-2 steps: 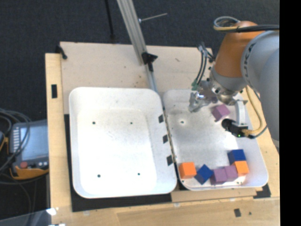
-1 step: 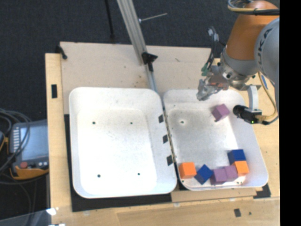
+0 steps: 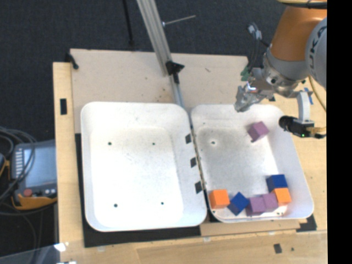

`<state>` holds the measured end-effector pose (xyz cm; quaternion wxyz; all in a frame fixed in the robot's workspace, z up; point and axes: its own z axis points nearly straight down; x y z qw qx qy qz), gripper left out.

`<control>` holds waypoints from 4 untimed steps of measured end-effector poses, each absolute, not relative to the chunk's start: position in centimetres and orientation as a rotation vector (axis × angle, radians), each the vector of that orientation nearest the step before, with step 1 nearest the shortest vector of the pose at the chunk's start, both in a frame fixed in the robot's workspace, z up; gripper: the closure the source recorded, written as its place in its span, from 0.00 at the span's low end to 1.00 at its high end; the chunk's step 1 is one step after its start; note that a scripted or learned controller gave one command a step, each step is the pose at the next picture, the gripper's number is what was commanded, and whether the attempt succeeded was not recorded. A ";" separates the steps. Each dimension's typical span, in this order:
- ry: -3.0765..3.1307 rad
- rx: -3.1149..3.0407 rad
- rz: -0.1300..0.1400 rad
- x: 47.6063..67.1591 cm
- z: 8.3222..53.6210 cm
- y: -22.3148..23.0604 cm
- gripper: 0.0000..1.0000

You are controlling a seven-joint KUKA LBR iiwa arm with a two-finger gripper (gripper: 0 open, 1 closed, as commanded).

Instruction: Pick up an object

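Blocks are all sitting in the right-hand shallow white bin (image 3: 286, 147). One small purple cube (image 3: 257, 131) is off on its own in the upper part of that bin, tilted a bit. The rest are bunched along the near edge: an orange cube (image 3: 219, 198) at the left, a dark blue cube (image 3: 238, 203) just beside it, then two purple cubes (image 3: 263, 204) touching each other, another orange cube (image 3: 282, 195) next to those, and a second blue cube (image 3: 276, 181) right behind that one.

The grey arm with the orange band (image 3: 294, 32) comes in from the right, and its end effector (image 3: 246, 100) hangs over the far rim of the right bin, up and to the left of the lone purple cube, apart from it. Nothing sits between the fingers that I can see, and honestly I can't tell whether they're spread or closed from this angle.

The left white bin (image 3: 99, 147) lies right alongside, both on the light wooden worktop (image 3: 121, 70). A slanted aluminium rail (image 3: 154, 26) runs down to the gap between the bins.
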<state>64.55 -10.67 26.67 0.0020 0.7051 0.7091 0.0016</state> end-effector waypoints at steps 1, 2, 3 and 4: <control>2.226 2.216 -0.002 63.7 25.6 -6.3 1.00; 2.227 2.215 -0.001 63.3 25.0 -2.2 1.00; 2.230 2.212 0.004 63.5 25.5 3.5 1.00; 2.228 2.213 0.003 63.9 24.8 8.3 1.00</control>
